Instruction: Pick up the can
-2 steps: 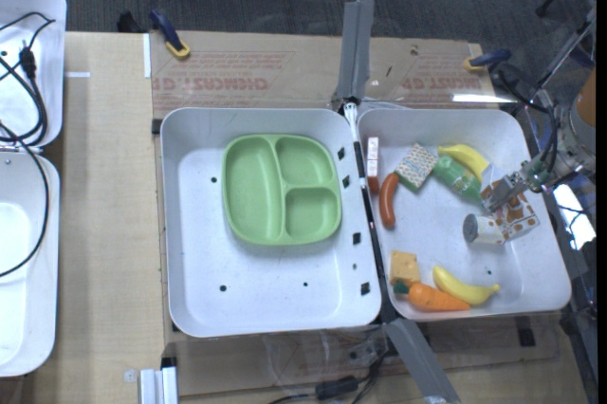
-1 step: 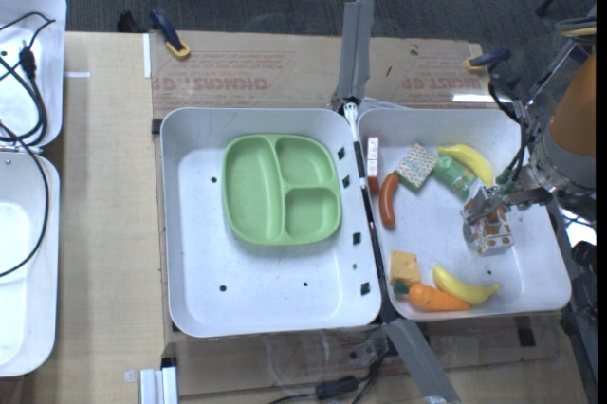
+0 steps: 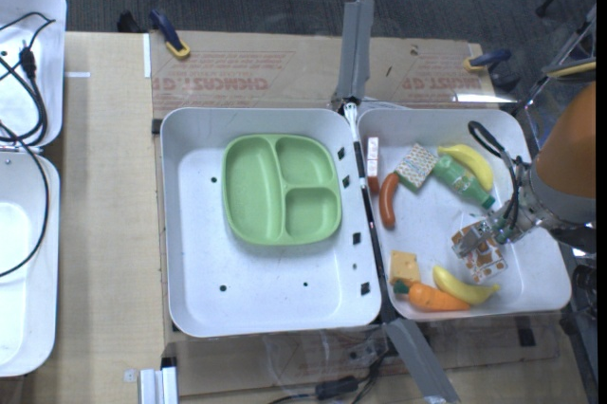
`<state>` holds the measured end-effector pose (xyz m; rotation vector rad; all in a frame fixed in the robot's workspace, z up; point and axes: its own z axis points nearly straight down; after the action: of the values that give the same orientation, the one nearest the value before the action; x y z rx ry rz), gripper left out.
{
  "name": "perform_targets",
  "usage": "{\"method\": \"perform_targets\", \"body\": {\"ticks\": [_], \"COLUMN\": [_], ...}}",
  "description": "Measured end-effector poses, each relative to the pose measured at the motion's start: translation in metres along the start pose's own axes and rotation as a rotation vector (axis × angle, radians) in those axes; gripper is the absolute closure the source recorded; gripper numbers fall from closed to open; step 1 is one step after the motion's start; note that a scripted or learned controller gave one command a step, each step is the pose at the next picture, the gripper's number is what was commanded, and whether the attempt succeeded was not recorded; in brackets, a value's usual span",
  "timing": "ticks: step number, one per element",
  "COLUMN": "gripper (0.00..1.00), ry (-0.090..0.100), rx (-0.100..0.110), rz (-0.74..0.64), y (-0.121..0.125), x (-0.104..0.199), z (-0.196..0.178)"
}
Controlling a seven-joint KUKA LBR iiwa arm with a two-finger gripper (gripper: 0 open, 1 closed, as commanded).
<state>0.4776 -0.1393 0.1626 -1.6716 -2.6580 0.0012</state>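
The can (image 3: pixel 480 252) lies tilted on its side in the right bin (image 3: pixel 545 293), near the bin's right side; it is silvery with a brown and white patterned label. My gripper (image 3: pixel 499 229) reaches in from the right and is down at the can's upper right end, touching it or just above it. The grey arm with its orange band (image 3: pixel 569 156) hangs over the bin's right edge and hides part of that rim.
Around the can in the right bin are a banana (image 3: pixel 464 284), a carrot (image 3: pixel 435 298), a cheese wedge (image 3: pixel 404 266), a sausage (image 3: pixel 388 200), a green bottle (image 3: pixel 462 179), a second banana (image 3: pixel 471 161) and a checkered block (image 3: pixel 415 167). The left bin (image 3: pixel 190 279) holds a green divided plate (image 3: pixel 283 189).
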Motion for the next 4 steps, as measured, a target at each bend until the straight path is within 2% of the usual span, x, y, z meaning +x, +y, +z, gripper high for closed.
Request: {"method": "perform_targets", "body": {"ticks": [1,2,3,4], "gripper": [1.0,0.0,0.0,0.0], "ry": [-0.002,-0.002,0.008,0.001], "rx": [0.0,0.0,0.003,0.001], "rz": [0.267,0.267,0.191,0.367], "y": [0.075,0.075,0.014,-0.009], "x": [-0.094,-0.094,-0.094,-0.018], "z": [-0.025,-0.025,0.063,0.072]}}
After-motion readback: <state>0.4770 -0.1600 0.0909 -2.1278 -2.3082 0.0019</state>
